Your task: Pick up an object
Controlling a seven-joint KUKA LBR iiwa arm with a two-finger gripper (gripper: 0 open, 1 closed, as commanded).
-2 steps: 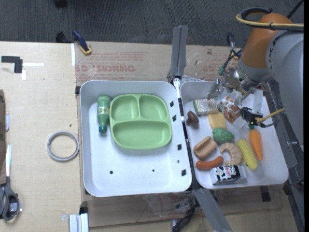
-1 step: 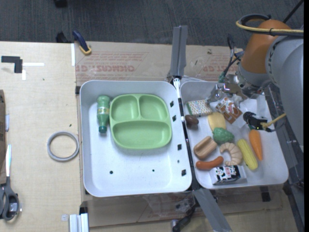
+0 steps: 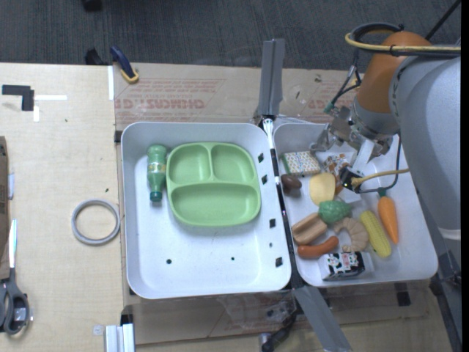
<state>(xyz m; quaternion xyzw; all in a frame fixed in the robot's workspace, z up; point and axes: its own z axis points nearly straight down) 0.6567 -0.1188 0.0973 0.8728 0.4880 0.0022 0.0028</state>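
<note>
One gripper point(image 3: 350, 151) hangs low over the back of the right bin point(image 3: 421, 259); how its fingers stand I cannot tell, since wrist and cables cover them, and nothing shows between them. Just beside it, toward the bin's middle, lie one checkered packet point(image 3: 301, 163), one yellow lemon point(image 3: 322, 188) and one dark brown piece point(image 3: 291, 185) against the left wall. Nearer the front come one green vegetable point(image 3: 334, 211), one hot dog bun point(image 3: 308, 229), one red sausage point(image 3: 317, 250), one tan piece point(image 3: 357, 234), one corn cob point(image 3: 375, 232), one carrot point(image 3: 388, 218) and one black-and-white carton point(image 3: 344, 264) at the front rim. These ten things crowd together, many touching, with little bare floor between them; a strip along the right wall stays open.

Two items sit in the left bin point(image 3: 198, 273): one green divided tray point(image 3: 214, 183) and one green bottle point(image 3: 156, 171) just beside its left edge. Its front half is bare.

On the bench to the left lie one tape ring point(image 3: 95, 221) and one pair of scissors point(image 3: 13, 299).
</note>
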